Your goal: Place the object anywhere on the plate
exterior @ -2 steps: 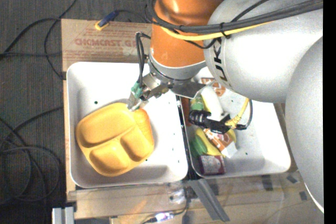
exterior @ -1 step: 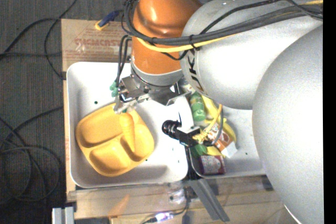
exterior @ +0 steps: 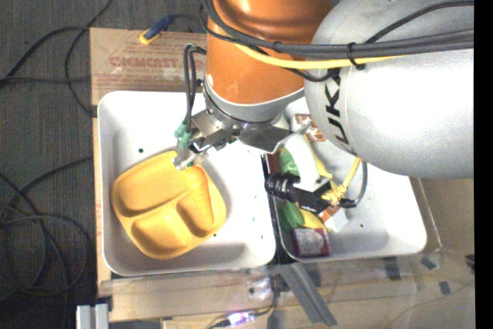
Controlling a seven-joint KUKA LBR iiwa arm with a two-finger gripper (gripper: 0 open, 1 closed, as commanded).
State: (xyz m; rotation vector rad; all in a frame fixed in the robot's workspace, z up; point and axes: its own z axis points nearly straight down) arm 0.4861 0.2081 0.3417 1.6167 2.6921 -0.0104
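Note:
A yellow divided plate point(exterior: 154, 212) lies in the left white bin point(exterior: 127, 112), towards its front. An orange carrot-shaped object point(exterior: 202, 195) rests along the plate's right rim, its upper end pointing at the gripper. My gripper point(exterior: 184, 154) hangs just above that upper end, at the plate's back right corner. The big orange and grey wrist hides much of the gripper body, and whether the tips touch the orange object is unclear.
The right bin point(exterior: 393, 235) holds a green item point(exterior: 289, 164), a dark red packet point(exterior: 310, 241) and white packaging, partly under the arm. Brown cardboard point(exterior: 127, 62) lies behind the left bin. Cables run over the dark floor at the left.

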